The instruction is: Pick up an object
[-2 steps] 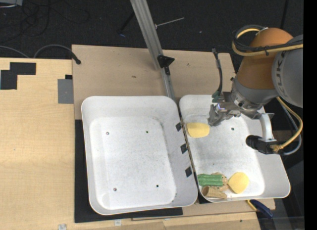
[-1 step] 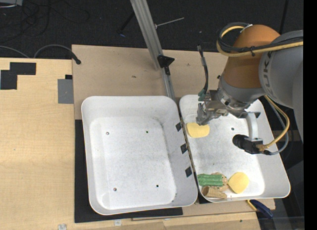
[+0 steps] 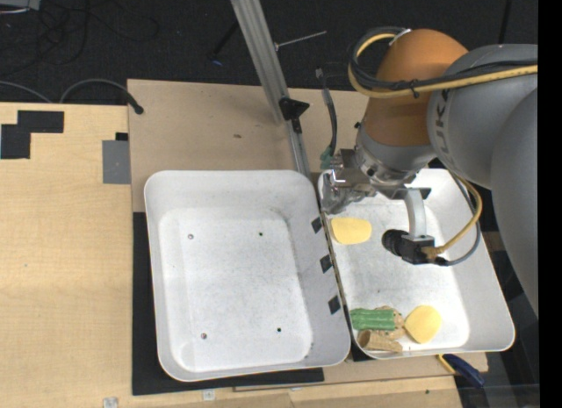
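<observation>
My gripper (image 3: 337, 194) hangs over the far left part of the right bin (image 3: 479, 305), close to the wall between the two bins. Just below it in the view is a pale yellow piece (image 3: 351, 230), touching or nearly touching the gripper's tip; whether it rests on the bin floor I cannot tell. At the near edge of the right bin lie a green object (image 3: 373, 318), a round yellow object (image 3: 423, 323) and a small tan object (image 3: 381, 340), close together.
The left bin (image 3: 176, 196) stands beside the right one, with black clips (image 3: 326, 262) along their shared wall. A slanted metal rail (image 3: 262, 46) rises behind the bins. The arm's grey body and orange band (image 3: 421, 60) cover the far right.
</observation>
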`<state>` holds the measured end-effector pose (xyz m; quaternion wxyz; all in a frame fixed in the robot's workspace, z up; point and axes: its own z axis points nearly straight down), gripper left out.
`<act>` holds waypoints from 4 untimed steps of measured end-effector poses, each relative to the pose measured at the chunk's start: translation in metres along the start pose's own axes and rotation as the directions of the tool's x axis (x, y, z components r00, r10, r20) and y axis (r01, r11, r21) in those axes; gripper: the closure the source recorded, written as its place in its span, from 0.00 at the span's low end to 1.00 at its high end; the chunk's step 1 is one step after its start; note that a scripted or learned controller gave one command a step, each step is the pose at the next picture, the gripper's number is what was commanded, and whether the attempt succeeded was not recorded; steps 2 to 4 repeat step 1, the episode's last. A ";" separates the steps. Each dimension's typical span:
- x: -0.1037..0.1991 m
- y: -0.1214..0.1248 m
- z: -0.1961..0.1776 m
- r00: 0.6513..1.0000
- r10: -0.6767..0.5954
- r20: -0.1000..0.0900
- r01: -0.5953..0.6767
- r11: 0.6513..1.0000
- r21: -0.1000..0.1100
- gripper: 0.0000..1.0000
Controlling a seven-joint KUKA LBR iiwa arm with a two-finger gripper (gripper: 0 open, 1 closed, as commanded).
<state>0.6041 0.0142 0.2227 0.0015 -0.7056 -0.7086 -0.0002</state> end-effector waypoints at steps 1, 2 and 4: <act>0.052 0.005 -0.012 1.000 0.000 0.000 0.000 1.000 0.000 1.00; 0.052 0.005 -0.012 1.000 0.000 0.000 0.000 1.000 0.000 1.00; 0.052 0.005 -0.012 1.000 0.000 0.000 0.000 1.000 0.000 1.00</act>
